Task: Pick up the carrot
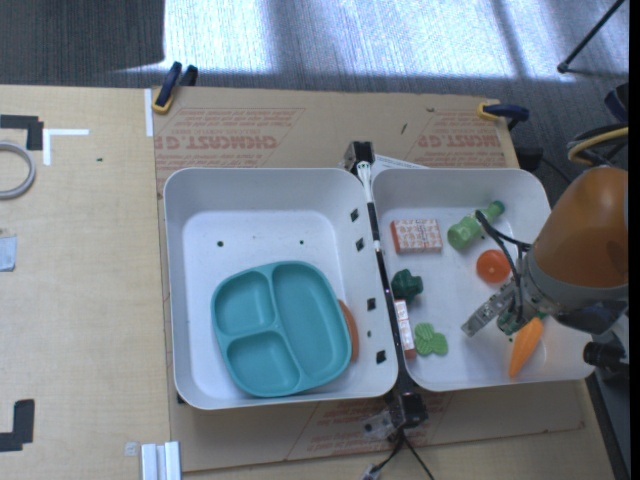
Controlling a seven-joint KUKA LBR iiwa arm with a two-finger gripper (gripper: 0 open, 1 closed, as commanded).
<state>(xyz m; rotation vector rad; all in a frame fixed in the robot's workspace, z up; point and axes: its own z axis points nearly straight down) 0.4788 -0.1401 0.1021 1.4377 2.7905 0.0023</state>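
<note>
Carrot (525,346) sits in the right bin (455,370), down by its front right corner, tilted with the narrow end toward the front rim. Right beside it, the pincer (497,313) hangs low over the bin floor, and whether it is open or closed I cannot tell from up here. The arm (590,238) comes in over the bin's right wall. Just behind the pincer lies an orange ball (491,265), then a green bottle (472,228) near the back. Left of that, a red-and-white box (416,235). Over in the left bin (260,193), a teal divided plate (282,326) fills the front.
</note>
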